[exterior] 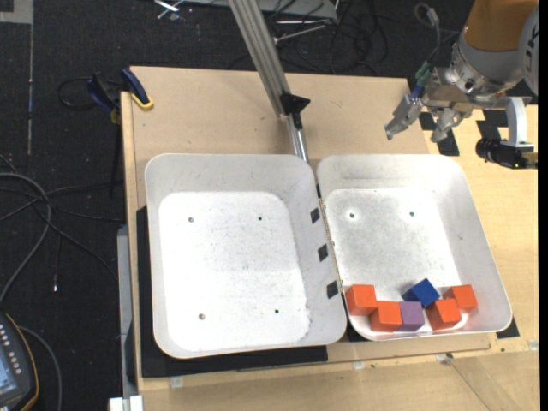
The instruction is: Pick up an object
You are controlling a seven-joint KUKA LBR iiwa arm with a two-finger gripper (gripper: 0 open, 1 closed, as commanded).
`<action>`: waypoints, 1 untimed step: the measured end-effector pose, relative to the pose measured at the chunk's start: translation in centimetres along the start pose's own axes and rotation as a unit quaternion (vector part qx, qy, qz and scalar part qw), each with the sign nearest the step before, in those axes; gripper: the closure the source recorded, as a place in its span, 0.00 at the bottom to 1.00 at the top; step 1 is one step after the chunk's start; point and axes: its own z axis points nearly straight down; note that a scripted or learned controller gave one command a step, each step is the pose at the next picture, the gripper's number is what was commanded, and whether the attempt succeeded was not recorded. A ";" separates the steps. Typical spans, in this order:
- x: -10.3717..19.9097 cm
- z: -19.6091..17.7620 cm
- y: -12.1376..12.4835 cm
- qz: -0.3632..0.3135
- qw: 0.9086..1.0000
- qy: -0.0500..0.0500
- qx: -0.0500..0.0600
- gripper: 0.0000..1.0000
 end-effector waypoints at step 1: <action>2.7 9.4 -1.0 0.000 1.000 0.001 0.004 0.00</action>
